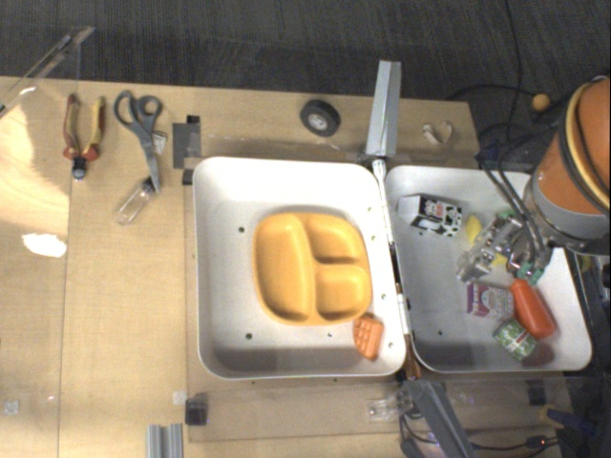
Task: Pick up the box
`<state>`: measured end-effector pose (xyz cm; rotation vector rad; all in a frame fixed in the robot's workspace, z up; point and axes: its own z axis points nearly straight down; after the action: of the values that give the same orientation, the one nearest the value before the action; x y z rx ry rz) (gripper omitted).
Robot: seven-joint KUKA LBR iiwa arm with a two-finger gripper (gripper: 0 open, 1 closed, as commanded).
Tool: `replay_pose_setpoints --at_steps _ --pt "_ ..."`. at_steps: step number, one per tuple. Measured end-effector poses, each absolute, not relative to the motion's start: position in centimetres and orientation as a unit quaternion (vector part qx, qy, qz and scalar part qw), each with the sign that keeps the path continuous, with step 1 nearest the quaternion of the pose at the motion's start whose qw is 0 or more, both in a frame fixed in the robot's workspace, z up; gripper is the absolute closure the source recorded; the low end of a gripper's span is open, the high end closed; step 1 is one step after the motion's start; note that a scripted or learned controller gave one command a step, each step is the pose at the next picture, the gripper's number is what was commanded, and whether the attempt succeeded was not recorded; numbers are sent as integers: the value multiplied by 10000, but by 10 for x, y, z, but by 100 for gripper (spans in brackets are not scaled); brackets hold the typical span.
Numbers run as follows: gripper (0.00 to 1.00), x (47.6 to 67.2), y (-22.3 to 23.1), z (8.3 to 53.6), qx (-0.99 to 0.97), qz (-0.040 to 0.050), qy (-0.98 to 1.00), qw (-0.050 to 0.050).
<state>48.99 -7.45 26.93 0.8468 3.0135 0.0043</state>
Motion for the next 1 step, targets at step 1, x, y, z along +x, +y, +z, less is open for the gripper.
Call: replay_pose_setpoints --at_steps 1 --pt "100 489 -125 248 1595 3 9872 45"
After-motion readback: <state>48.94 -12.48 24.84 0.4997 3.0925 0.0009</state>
